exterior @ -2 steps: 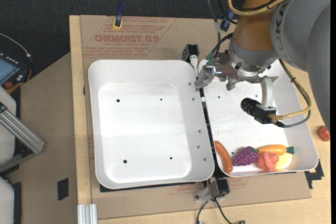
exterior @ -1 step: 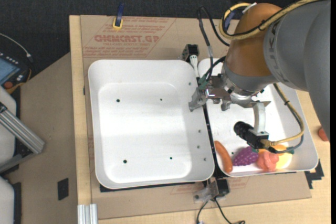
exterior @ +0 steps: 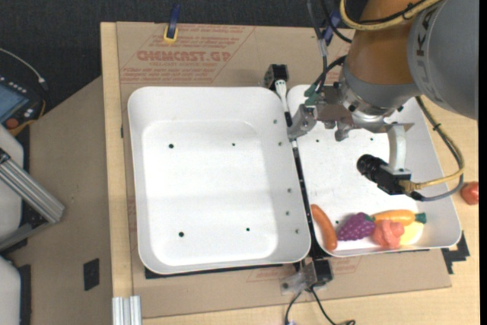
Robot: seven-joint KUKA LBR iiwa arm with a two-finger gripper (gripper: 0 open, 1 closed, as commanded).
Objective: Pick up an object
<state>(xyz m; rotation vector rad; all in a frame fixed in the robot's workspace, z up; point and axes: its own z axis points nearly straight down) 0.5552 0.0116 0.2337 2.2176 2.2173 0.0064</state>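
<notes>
Several toy foods lie along the near edge of the right bin (exterior: 335, 164): an orange-red sausage (exterior: 323, 227), a purple grape bunch (exterior: 356, 226), an orange carrot (exterior: 396, 216), a pink piece (exterior: 386, 234) and a yellow piece (exterior: 412, 234). My gripper (exterior: 325, 129) hangs over the far left part of that bin, close to the wall shared with the left bin. Its two metal fingers (exterior: 307, 119) stand apart, open, with only white bin floor between them. The toys sit well nearer the camera than the gripper, apart from it.
The left bin (exterior: 205, 171) sits beside the right one on a cardboard sheet (exterior: 190, 49). A black cylinder (exterior: 378, 170) on a yellow cable and a white bracket (exterior: 396, 148) hang from the arm over the right bin. A small red thing (exterior: 470, 192) lies outside the right rim.
</notes>
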